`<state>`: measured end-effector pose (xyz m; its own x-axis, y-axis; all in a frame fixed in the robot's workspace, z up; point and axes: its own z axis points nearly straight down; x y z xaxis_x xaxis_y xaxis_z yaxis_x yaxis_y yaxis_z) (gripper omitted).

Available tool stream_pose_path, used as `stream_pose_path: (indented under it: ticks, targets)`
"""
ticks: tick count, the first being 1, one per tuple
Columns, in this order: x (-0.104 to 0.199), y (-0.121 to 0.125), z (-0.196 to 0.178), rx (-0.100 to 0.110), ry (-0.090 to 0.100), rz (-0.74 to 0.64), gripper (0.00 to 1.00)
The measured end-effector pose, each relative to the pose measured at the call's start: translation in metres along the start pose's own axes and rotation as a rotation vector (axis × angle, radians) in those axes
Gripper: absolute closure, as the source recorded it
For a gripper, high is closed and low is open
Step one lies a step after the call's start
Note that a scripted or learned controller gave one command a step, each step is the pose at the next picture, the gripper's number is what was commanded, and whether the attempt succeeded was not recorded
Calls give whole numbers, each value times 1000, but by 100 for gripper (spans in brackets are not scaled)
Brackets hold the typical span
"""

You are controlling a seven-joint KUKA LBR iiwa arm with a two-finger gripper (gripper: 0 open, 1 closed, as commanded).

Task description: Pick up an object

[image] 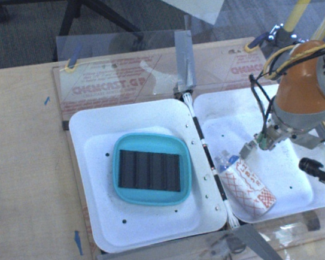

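Observation:
A white packet with a red lattice print (248,187) lies slanted in the right bin (293,194), against its near-left wall, with a small clear-and-blue end pointing up-left. My gripper (254,145) hangs low over the right bin's middle, just up and right of the packet's upper end; whether it touches the packet I cannot tell. Above the gripper, the orange band of the arm (303,88) covers the bin's far right part. A teal dish with a dark ribbed insert (151,168) rests in the middle of the left bin (104,226).
A ridge between the two bins (206,162) separates them. A clear plastic sheet and a grey bracket (185,62) stand behind the bins. Black cables and a connector (317,170) trail off the arm over the right bin's right rim. Bare wooden bench (24,177) spreads to the left.

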<state>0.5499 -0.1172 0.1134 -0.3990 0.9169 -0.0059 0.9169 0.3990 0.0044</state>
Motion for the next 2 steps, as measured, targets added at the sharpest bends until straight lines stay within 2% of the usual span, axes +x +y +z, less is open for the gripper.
stream_pose_path:
  ticks: [1, 2]
  targets:
    - [15, -58, 24, -5, -9, -195, 0]
    - [-10, -32, -173, -1, 2, -439, 0]
